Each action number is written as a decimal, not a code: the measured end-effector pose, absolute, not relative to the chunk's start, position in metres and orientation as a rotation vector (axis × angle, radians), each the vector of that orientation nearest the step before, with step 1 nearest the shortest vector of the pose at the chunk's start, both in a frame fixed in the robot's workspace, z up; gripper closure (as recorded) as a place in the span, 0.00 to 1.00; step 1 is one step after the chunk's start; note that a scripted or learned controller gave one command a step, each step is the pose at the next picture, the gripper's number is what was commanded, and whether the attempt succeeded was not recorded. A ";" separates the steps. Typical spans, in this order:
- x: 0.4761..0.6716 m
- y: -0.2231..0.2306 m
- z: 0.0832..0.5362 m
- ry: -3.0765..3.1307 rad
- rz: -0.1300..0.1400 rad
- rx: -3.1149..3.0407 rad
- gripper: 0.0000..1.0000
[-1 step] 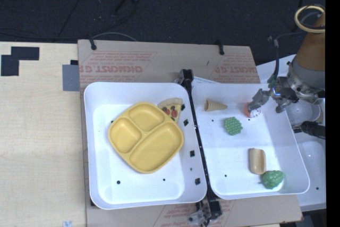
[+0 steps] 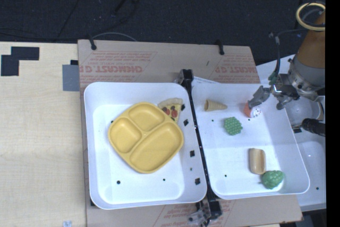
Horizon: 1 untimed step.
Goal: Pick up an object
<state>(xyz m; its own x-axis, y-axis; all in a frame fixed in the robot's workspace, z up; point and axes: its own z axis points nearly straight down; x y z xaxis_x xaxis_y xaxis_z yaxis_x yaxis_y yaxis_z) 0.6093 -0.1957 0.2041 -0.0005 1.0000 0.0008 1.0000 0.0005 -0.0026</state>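
The right bin point(image 2: 297, 141) holds several small items: a tan cone point(image 2: 215, 106), a green knobbly piece point(image 2: 232, 125), a small red and white object point(image 2: 251, 110), a tan bread-like roll point(image 2: 256, 160) and a green broccoli-like piece point(image 2: 272, 179). My gripper point(image 2: 270, 100) hangs over the bin's far right corner. It is open, and nothing sits between its fingers. Its left finger point(image 2: 258, 97) is just above the red and white object. The arm reaches in from the right, with its orange band at the upper right.
The left bin point(image 2: 98, 114) holds a yellow divided plate point(image 2: 146, 137), with a pizza-slice toy point(image 2: 171, 108) at the plate's far edge. A black divider point(image 2: 194, 130) separates the two bins. Both rest on a cardboard sheet point(image 2: 159, 61).
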 end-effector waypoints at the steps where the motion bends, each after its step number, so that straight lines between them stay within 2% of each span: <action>1: 0.607 -0.196 0.140 -2.216 0.007 -2.216 0.00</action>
